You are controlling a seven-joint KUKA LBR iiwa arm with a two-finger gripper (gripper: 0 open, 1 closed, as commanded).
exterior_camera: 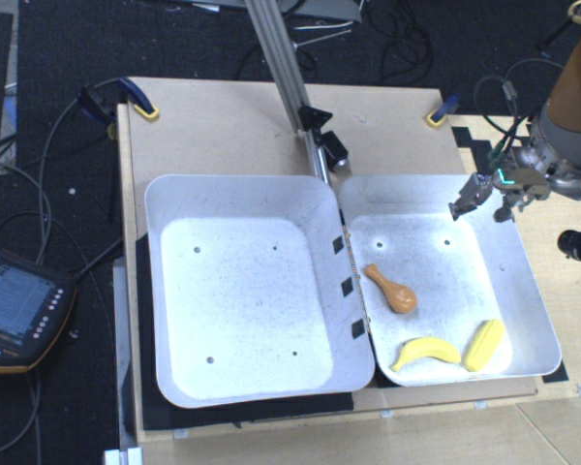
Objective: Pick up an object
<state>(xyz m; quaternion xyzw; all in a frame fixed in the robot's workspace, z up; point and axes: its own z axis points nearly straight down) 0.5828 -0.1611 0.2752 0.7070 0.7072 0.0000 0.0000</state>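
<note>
Jaws (484, 201) hover open above right bin's (523, 289) far rim.

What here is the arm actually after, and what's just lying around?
For the job: gripper; right bin holding a brown drumstick-shaped toy, a banana and a yellow block.

Lying about: left bin, handheld control pad, floor cables.

bins (242, 211): white, finely speckled with dark dots
banana (427, 353): yellow
block (484, 345): yellow, beside it
drumstick-shaped toy (391, 291): orange-brown
bench (223, 129): pale tan wood
corner clamps (140, 100): yellow with blue
arm (571, 95): grey with an orange band
floor (58, 27): black
</note>
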